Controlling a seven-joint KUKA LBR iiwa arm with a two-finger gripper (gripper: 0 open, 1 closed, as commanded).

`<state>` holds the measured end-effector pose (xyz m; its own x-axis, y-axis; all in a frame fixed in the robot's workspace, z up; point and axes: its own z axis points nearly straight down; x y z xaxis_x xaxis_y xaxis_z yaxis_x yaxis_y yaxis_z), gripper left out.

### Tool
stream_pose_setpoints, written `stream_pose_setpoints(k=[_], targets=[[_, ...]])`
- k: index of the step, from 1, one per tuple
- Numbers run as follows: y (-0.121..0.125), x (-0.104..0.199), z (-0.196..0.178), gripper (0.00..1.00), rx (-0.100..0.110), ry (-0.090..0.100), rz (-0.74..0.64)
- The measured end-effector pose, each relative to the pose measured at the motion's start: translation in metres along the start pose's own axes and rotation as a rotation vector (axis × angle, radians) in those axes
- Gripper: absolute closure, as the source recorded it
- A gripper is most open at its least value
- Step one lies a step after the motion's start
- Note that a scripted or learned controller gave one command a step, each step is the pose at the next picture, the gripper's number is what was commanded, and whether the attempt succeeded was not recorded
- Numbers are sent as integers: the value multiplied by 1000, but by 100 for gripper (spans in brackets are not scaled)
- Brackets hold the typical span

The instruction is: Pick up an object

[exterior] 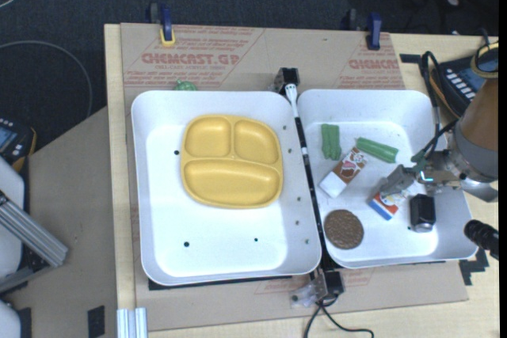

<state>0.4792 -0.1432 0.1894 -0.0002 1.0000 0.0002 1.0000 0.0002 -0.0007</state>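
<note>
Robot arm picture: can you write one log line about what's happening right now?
arm: reaching into right bin | gripper: above red-and-white packet | grasp: unclear | left bin: yellow divided plate

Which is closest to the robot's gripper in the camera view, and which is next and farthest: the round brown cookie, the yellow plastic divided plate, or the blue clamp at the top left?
Measured from the gripper over the right bin:
1. The round brown cookie, just to its lower left, in the same bin.
2. The yellow plastic divided plate, across in the left bin.
3. The blue clamp, on the bench's far left edge.
</note>
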Motion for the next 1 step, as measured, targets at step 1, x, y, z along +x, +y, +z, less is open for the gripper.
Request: stream_pose_setpoints(k=[1], targets=[[1, 0, -11, 100, -3, -2, 0]])
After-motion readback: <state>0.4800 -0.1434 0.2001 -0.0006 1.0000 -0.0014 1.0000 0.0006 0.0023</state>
